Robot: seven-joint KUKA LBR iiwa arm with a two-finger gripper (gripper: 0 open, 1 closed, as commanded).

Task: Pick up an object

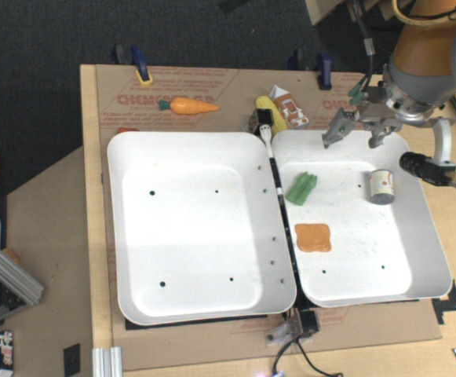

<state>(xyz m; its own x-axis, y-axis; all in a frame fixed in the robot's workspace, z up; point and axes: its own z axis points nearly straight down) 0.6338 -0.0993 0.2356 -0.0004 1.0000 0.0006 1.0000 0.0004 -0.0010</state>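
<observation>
Grasp not yet made; every candidate object lies loose. The landmark is the right-hand shallow white plastic bin point(416, 277).

- Grey arm's two-finger gripper point(359, 130) hangs over the bin's far rim, the jaws spread apart with nothing between them.
- Inside the bin, near its left wall: a green, ridged, pod-shaped soft piece point(301, 188), lying at a slant.
- Below that, toward the bin's middle: a flat orange rounded-square slab point(313, 238).
- By the bin's right wall: a small white-and-grey cylinder point(381, 186) on its side, the nearest object to the gripper.
- Outside the bin, beyond its far-left corner on the counter: a yellow banana-shaped toy point(268, 108) and a small brown-and-white packet point(290, 111); well to the left, an orange toy carrot with a green top point(188, 106).

Judgement: the task stands at the approach stage. Left to do: choose an object, descend, close, lift.
</observation>
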